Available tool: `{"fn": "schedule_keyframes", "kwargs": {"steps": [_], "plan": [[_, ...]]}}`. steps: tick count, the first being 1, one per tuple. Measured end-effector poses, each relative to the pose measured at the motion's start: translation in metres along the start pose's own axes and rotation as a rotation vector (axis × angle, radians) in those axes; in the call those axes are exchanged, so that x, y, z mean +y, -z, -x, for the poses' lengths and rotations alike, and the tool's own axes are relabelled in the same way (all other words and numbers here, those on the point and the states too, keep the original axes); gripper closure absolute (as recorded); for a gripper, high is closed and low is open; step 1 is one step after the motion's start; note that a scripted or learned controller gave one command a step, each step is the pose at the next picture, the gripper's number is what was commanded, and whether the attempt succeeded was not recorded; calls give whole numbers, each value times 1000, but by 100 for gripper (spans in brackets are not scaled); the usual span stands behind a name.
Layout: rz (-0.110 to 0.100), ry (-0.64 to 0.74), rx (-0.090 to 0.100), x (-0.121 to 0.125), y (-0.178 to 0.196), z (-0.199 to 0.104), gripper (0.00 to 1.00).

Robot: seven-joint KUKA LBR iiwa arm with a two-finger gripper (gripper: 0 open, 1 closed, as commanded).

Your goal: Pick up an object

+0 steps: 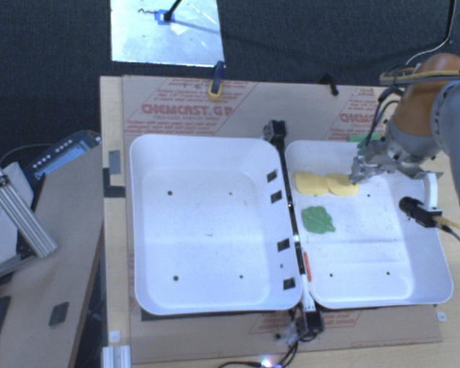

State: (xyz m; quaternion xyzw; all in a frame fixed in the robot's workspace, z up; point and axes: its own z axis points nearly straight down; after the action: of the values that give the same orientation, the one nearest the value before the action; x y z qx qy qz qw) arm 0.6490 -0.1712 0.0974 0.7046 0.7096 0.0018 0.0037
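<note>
Dark carpet surrounds the tabletop [111, 205], which carries a cardboard sheet [184, 106] and two shallow white bins side by side; the left bin [207, 282] sits bare-floored, while the right bin [383, 282] holds the things worth picking. Two pale yellow pieces lie near that bin's far edge, the larger yellow piece [310, 182] beside the divider and the smaller yellow piece [340, 187] just right of it, the two touching or slightly overlapping; a flat green piece [317, 219] lies nearer the camera, apart from both. The arm [437, 110] reaches in from the right, and the hand [362, 171] is low at the smaller yellow piece's right edge; whether its fingers are apart or together, I cannot tell, and nothing shows as held.

The risks, as I judge them: the yellow pieces look thin and flat, so fingers closing at an edge may slide over the top and come up with nothing; a sideways push could shove one piece under the other; pressing too hard onto the bin floor could skid the piece away.
</note>
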Motion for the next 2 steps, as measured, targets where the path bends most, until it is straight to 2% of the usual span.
{"fn": "schedule_keyframes", "kwargs": {"steps": [1,2], "plan": [[7,-7,-4,14,113,37,100],[12,-6,-4,-43,305,37,100]]}}
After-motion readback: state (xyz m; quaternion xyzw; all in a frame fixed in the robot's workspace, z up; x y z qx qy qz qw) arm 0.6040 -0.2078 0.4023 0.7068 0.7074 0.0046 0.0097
